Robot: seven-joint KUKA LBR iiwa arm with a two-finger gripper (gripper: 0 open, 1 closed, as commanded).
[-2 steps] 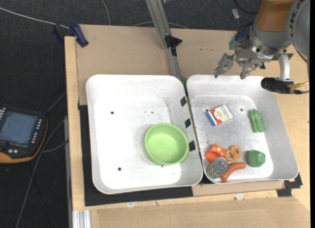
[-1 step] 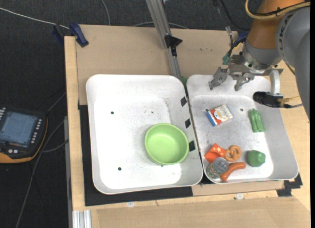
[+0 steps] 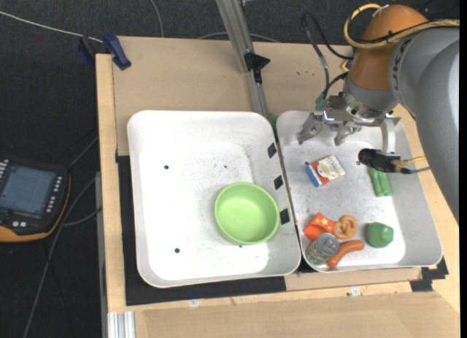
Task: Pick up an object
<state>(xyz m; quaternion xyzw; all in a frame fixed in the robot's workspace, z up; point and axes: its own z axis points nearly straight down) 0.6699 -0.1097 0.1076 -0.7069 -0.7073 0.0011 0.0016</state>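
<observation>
Gripper (image 3: 325, 131) is being held above the far end of the right bin (image 3: 417, 250), fingers spread well apart, nothing being carried between them. Grey arm (image 3: 430, 74) is being reached in from the right, orange band above the wrist.

Step in hand, as judged: approach, no grasp yet being made. Nearest candidate is the small carton (image 3: 325, 170), blue, white and red, lying just below the fingers on the bin floor. Next move is likely calling for a descent over the carton, fingers being kept astride it before closing.

Other pieces are being noted in the same bin: a green stick (image 3: 380, 182) near the right wall, a green round piece (image 3: 379, 235), a pretzel (image 3: 346, 225), an orange piece (image 3: 319, 223) and a red sausage (image 3: 345, 252) crowded at the near end.

Left bin (image 3: 146, 132) is being occupied by a green bowl (image 3: 246, 213). Bench (image 3: 182, 74) is pale wood; a metal post (image 3: 232, 22) is rising behind; a handheld pendant (image 3: 29, 198) is lying on dark carpet to the left.
</observation>
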